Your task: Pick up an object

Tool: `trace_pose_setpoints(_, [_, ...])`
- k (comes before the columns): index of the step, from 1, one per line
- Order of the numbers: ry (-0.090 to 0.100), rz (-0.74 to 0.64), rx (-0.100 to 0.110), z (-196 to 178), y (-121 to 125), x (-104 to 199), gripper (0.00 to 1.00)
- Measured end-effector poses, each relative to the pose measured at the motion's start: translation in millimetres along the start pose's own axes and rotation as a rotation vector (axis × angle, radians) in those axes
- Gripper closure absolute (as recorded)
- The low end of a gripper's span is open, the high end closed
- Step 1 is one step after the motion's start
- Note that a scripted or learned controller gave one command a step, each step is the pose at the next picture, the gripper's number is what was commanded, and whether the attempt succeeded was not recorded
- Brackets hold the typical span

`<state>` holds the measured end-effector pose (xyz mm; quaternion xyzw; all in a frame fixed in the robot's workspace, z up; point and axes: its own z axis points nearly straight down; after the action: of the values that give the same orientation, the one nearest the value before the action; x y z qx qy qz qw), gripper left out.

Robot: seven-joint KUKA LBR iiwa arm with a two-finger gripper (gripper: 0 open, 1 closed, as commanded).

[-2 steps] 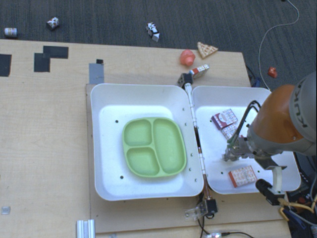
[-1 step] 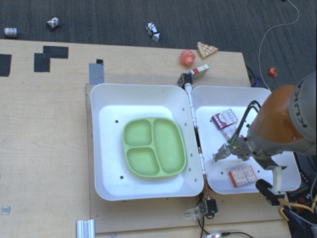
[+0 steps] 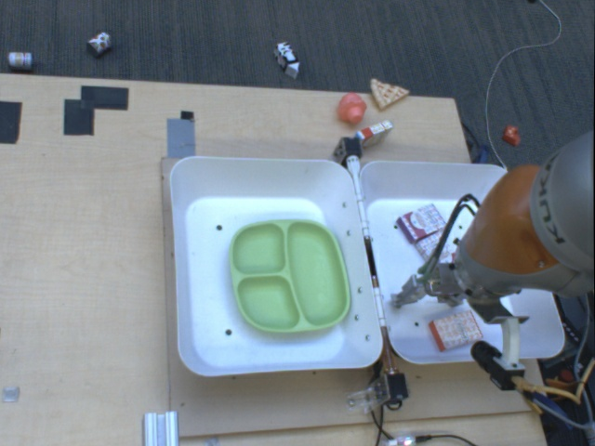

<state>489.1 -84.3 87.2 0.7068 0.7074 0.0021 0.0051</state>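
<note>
In the right bin (image 3: 535,342) lie two small flat packets. One red-and-white packet (image 3: 423,223) rests near the bin's back left. An orange-red packet (image 3: 456,330) lies near the front, partly under the arm. My gripper (image 3: 407,295) hangs low over the right bin's left side, between the two packets and close to the wall between the bins. The grey arm with its orange band (image 3: 507,226) covers much of the bin's right half. I see nothing held at the gripper's tip.
The left bin (image 3: 200,277) holds a green divided plate (image 3: 290,275). Behind the bins on the bench lie a red ball (image 3: 351,108), a pizza-slice toy (image 3: 389,92) and a small red-tipped tube (image 3: 376,131). Small items are scattered on the dark floor beyond.
</note>
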Motion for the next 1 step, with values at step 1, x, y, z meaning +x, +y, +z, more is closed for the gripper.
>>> trace_pose_setpoints(1, [0.001, -0.001, -0.006, -11.3, 2.4, 1.1, 1.00])
